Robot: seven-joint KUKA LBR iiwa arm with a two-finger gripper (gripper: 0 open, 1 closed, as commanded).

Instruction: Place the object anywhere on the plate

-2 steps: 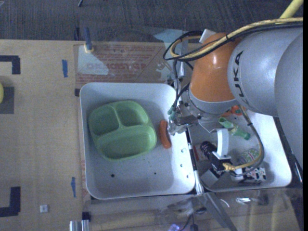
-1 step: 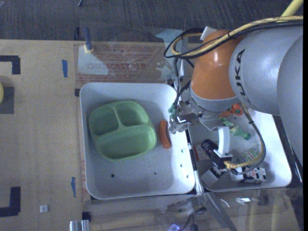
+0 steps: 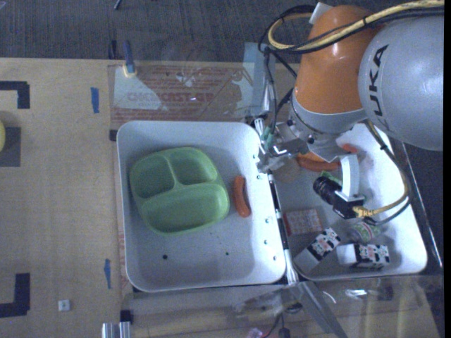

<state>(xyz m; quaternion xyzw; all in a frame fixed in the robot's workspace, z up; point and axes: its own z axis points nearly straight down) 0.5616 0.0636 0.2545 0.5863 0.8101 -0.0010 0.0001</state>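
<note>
We see the green plate (image 3: 180,189) in the left bin (image 3: 141,259), with an orange sausage (image 3: 242,196) lying on the bin floor just beside the plate at its 3 o'clock, not on it. In the right bin (image 3: 416,252), at the arm's 6 o'clock, sit a brown card (image 3: 304,222) and two cow-patterned blocks (image 3: 324,243). The gripper (image 3: 331,164) hangs over that bin; we cannot tell its finger state.

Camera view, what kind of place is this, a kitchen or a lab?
Most likely a robotics lab bench. A KUKA arm reaches over two white bins, one holding a green divided plate, and blue tape marks dot the wooden benchtop.
</note>
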